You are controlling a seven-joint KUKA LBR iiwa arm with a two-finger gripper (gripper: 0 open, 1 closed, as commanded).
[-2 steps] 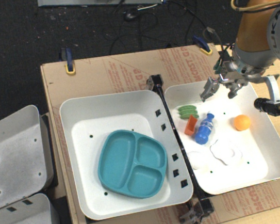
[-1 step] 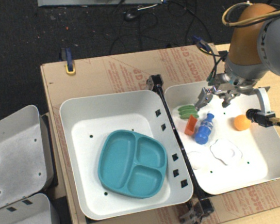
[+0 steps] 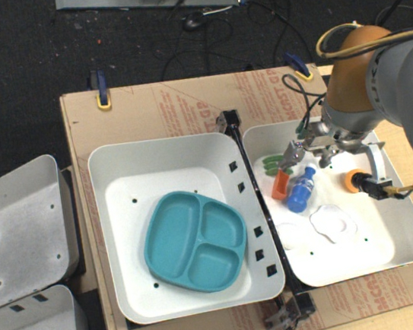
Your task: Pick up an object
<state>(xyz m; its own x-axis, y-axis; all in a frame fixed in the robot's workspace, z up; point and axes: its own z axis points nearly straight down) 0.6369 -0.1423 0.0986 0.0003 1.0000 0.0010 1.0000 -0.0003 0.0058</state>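
Hovering over the right bin (image 3: 403, 246), the gripper (image 3: 309, 154) looks spread apart and grasps nothing; crowded blue bottle (image 3: 300, 191) and orange block (image 3: 281, 184) may slip sideways

Fixed overhead, looking down at a slant on the counter (image 3: 181, 99) from some way off. Centred roughly on the divider (image 3: 255, 191) between the two white bins: left bin (image 3: 114, 166) to one side of it, right bin (image 3: 403, 242) to the other, both whole within the frame. Beyond the divider, toward the top edge, dark floor (image 3: 20, 50) with cables. Arm (image 3: 385, 72) entering from the right of the divider, cut off by the frame edge.
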